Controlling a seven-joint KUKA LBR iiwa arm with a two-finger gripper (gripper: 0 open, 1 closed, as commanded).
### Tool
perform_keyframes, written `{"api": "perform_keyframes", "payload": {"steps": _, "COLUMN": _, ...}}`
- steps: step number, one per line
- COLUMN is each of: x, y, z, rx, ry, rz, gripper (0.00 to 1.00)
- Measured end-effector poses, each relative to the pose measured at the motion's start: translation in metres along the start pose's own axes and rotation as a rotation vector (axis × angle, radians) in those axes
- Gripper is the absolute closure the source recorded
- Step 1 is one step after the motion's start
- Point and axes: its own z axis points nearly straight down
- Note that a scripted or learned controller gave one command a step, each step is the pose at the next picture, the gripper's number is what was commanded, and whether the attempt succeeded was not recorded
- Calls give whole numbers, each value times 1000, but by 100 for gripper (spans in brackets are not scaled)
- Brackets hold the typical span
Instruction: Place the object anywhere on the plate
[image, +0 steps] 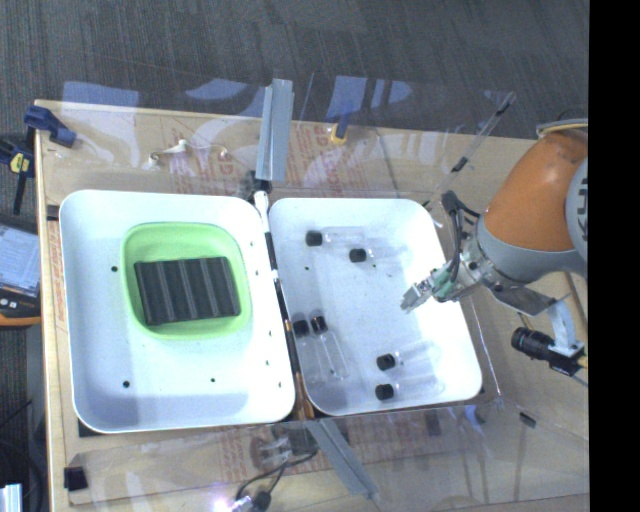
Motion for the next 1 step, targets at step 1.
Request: {"api": "perform_keyframes", "payload": {"steps": 1, "x": 0, "y": 0, "z": 0, "rx": 0, "ry": 0, "rz": 0, "gripper": 0}}
